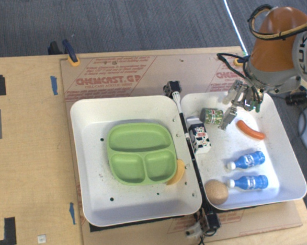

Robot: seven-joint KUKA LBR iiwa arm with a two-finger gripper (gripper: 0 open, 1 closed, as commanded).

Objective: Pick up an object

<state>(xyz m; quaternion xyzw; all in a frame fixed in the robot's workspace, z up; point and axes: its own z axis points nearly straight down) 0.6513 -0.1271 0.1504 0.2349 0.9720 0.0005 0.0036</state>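
My gripper (237,112) hangs over the back of the right bin (289,152), fingers open and pointing down-left, with nothing between them. A small green can (211,115) lies just left of the fingertips. An orange-red sausage (250,130) lies just right and in front of them. Further forward lie two blue bottles (247,161) (250,182) and a tan ball (217,192). A white carton with black marks (199,137) rests against the bin's left wall.
The left bin (87,150) holds a green divided plate (141,152) with a yellow banana (176,172) at its front right corner. A black-and-white tool (173,90) lies along the divide between the bins. A cable runs past the arm at the back right.
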